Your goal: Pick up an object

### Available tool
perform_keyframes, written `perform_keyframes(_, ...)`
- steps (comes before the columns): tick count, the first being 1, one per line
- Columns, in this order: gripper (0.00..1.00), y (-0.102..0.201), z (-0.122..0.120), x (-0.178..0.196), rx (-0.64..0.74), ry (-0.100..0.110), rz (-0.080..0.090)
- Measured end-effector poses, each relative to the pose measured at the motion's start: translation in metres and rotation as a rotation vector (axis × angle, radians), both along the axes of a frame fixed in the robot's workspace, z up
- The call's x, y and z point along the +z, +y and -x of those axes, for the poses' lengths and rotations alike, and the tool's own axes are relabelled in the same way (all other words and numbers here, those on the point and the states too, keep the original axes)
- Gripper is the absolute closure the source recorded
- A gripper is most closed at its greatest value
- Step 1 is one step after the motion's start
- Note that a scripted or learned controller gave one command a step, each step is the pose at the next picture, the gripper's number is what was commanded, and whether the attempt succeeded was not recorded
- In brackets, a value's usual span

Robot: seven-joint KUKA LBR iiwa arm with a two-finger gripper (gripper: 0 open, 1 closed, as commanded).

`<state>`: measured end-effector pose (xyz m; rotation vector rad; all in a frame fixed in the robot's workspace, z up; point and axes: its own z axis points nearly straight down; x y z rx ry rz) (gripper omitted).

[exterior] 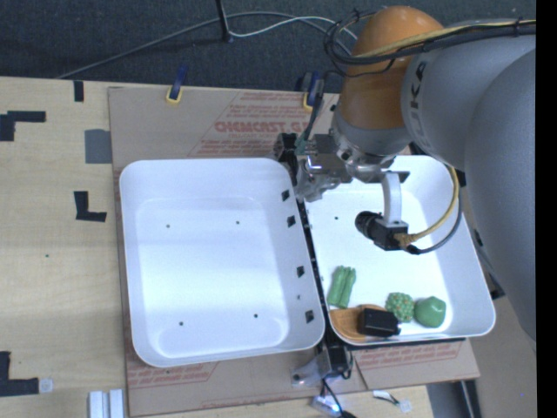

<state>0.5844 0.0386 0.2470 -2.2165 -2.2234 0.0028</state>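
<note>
My gripper (pixel 311 179) hangs below the orange-banded wrist, over the far left corner of the right bin (pixel 435 190), close to the divider between the bins. Several objects lie along the right bin's near edge, well apart from the gripper. They are a green ridged vegetable (pixel 341 286), a bumpy light-green ball (pixel 399 305), a smooth green piece (pixel 431 311), and a black block (pixel 379 322) resting on an orange-brown piece (pixel 345 322). Nothing shows under the gripper.
The left bin (pixel 209 259) sits beside the right one, joined by black clips along the shared rim. A black fitting with a yellow cable (pixel 383 229) hangs from the arm over the right bin's middle. Cardboard lies under both bins.
</note>
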Motion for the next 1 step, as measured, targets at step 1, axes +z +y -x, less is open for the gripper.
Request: perform_keyframes(1,1.0,0.0444,-0.0087,-0.0025,0.0,-0.002,0.001)
